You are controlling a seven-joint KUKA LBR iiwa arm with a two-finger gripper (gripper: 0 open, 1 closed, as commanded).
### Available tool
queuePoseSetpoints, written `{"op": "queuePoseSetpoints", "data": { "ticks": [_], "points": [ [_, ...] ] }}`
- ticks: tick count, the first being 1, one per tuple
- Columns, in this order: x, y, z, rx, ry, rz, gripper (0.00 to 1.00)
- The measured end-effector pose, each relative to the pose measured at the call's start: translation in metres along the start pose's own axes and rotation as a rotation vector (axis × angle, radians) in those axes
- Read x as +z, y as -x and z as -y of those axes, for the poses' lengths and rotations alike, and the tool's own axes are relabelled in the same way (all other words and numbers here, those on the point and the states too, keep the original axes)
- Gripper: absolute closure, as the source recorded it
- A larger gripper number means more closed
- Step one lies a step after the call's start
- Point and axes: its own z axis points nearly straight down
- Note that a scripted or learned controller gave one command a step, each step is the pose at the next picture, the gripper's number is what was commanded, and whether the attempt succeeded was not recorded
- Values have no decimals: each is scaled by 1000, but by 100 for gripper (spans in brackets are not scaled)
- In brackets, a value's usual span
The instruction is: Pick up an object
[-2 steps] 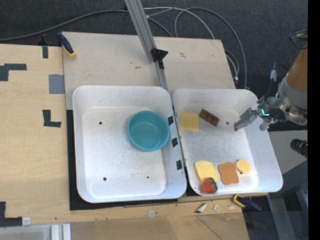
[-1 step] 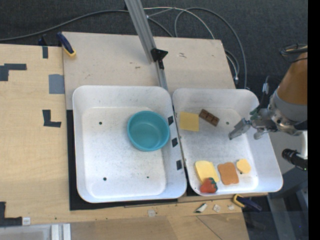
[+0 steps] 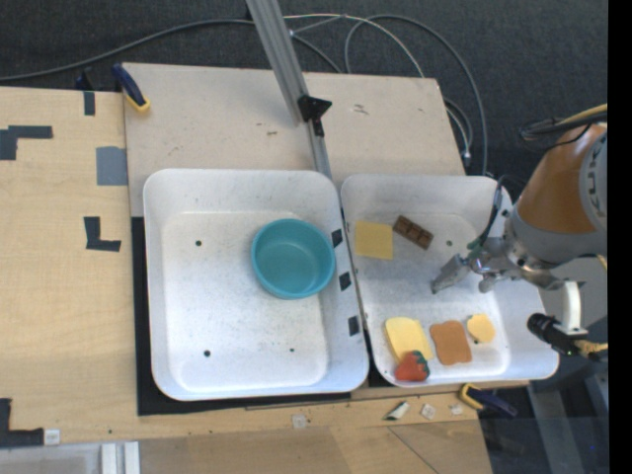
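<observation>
Trouble could come from crowding here: the two-finger hand (image 3: 456,276) hangs low over the right-hand shallow white bin (image 3: 420,186) on the bench, fingers splayed apart and gripping nothing. Just below it sit the small round yellow piece (image 3: 481,328), the orange-brown toast-shaped slab (image 3: 450,343), the pale yellow wedge (image 3: 404,335) and the red strawberry-like toy (image 3: 413,366), all packed close. Up and to its left lie the dark brown chocolate-like bar (image 3: 413,231) and a flat yellow square (image 3: 373,239). These flat pieces give little to pinch; the fingers may skid off or nudge a neighbour. The teal plastic bowl (image 3: 292,257) sits far left.
</observation>
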Motion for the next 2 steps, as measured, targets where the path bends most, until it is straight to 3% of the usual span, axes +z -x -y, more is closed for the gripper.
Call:
{"op": "queuePoseSetpoints", "data": {
  "ticks": [1, 2],
  "points": [
    [25, 0, -1, 0, 8, 4, 0],
    [14, -1, -1, -1, 8, 3, 100]
  ]
}}
